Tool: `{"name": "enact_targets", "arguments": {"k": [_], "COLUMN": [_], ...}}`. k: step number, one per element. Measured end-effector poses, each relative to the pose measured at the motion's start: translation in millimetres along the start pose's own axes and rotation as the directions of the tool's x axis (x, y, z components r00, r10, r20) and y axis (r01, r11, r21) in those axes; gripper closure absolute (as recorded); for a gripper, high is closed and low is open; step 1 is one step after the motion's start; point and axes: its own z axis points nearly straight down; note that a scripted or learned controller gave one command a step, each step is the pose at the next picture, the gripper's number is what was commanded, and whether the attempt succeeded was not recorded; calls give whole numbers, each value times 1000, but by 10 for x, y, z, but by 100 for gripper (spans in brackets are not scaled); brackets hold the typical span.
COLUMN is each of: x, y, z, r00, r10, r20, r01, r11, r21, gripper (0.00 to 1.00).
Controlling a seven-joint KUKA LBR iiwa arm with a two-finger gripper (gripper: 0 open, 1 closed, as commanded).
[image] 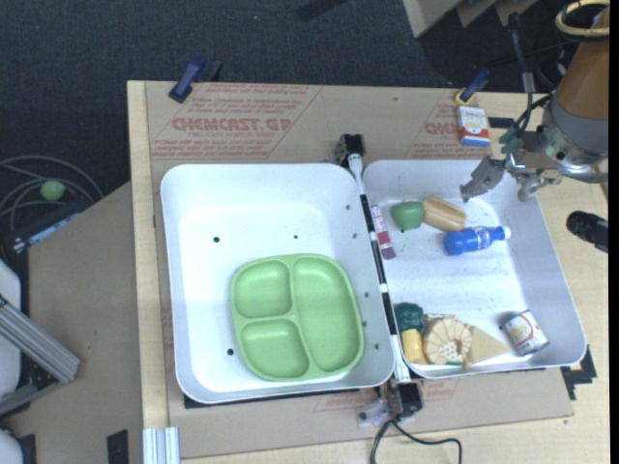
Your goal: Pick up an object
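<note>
My gripper (501,184) hangs over the far right corner of the right bin (551,259), open, with nothing between its fingers. Just left of and below it lie a tan bread roll (443,214) and a green pear-shaped object (407,215), touching each other. A blue bottle (474,240) lies on its side just in front of the roll. Near the bin's front edge sit a small can (523,332), a round waffle-like biscuit (447,339), a yellow piece (414,346) and a dark green item (408,314).
The left bin (193,220) holds a green divided plate (295,315). A small box (472,124) and a blue clip (187,80) lie on the brown board behind the bins. Black clamps sit along the wall between the bins.
</note>
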Motion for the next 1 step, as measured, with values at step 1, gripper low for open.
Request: {"name": "enact_targets", "arguments": {"k": [1], "x": [35], "y": [-41], "z": [938], "r00": [1000], "r10": [1], "r20": [-1], "r01": [-1], "r11": [1000], "r21": [4], "gripper": [0]}}
